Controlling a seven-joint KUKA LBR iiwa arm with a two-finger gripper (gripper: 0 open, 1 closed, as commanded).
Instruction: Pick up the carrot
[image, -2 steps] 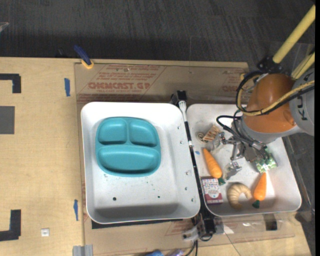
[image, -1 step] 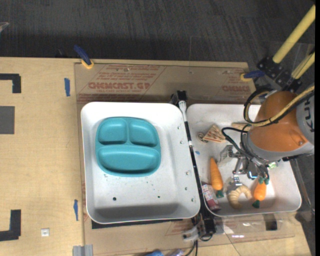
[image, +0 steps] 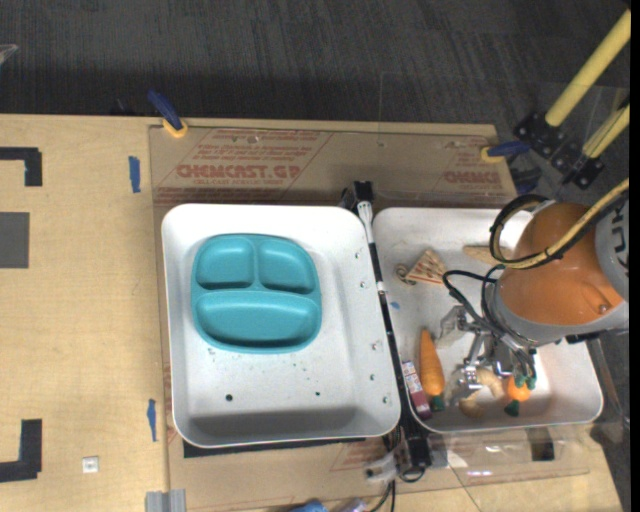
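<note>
**Q:** Bench, seen from above: two white bins side by side. Where is your carrot?

**A:** You find the carrot (image: 431, 364) lying lengthwise near the left wall of the right bin (image: 580, 405), just beside the gripper (image: 482, 368) and apart from it. The left bin (image: 340, 240) carries a teal divided plate (image: 257, 291).

**Q:** Which step is this?

**A:** Approach, by your judgement; nothing sits between the fingers, and their spread cannot be told. Next, you shift left over the carrot, then descend
</note>
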